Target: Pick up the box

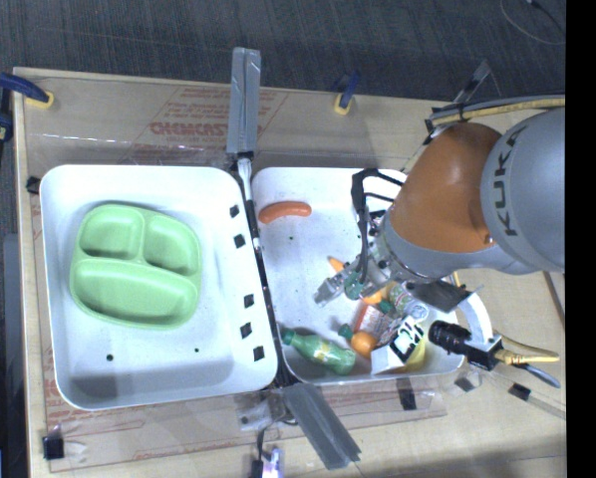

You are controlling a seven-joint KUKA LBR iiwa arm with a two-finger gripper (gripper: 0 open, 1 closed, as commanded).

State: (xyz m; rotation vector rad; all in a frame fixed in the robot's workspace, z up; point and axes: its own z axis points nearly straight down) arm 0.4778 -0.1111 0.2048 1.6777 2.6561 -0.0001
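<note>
A green sectioned tray (137, 264) is lying in the left bin (69, 366), well apart from everything else. Crossing the divider into the right bin (308, 242), a sausage (284, 210) is resting alone near the far wall, while a green bottle (318, 348) is lying on its side along the near wall. Just right of the bottle, a small orange ball (363, 344) is sitting against the foot of the box (375, 320), an orange and red carton standing tilted among a crowded heap near the bin's near right corner. A black-and-white patterned item (408, 339) is pressing up against the box's right side, and a small orange piece (335, 264) is lying a little to the box's far left. The gripper (350, 285) is hanging over this clutter, its metal tips showing just to the far left of the box's top, close to it but not visibly around it. How wide the gripper is standing cannot be told, since the arm's orange band (446, 202) and grey body are covering much of it from above, along with the bin's right part.
</note>
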